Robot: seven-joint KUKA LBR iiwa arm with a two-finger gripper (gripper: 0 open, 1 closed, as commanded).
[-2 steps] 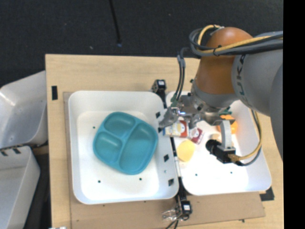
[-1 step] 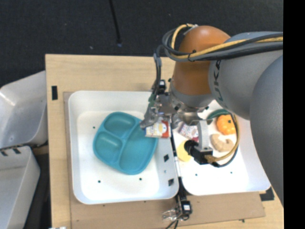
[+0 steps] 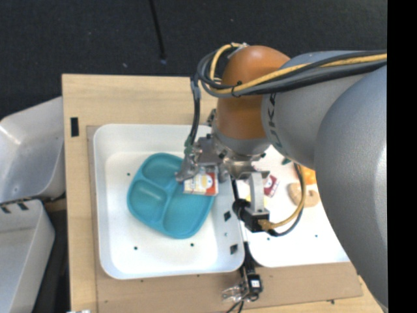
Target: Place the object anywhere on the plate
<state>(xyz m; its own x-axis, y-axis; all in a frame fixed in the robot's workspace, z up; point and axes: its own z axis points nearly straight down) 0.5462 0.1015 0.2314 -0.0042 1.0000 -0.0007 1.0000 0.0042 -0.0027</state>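
Observation:
A blue divided plate (image 3: 159, 197) lies in the left white bin (image 3: 117, 253). My gripper (image 3: 201, 175) hangs over the plate's right rim, reaching down from the orange wrist band (image 3: 244, 96). A small white box with red and orange print (image 3: 202, 186) sits between the fingertips, and the gripper is shut on it. The box is over the plate's right compartment, right at its edge. Whether the box touches the plate I cannot tell.
The right bin (image 3: 300, 250) is largely hidden under the grey arm. A small red-and-white item (image 3: 271, 186) and a tan and orange object (image 3: 305, 192) show in it. A black cable with a yellow lead (image 3: 260, 222) hangs by the divider between the bins.

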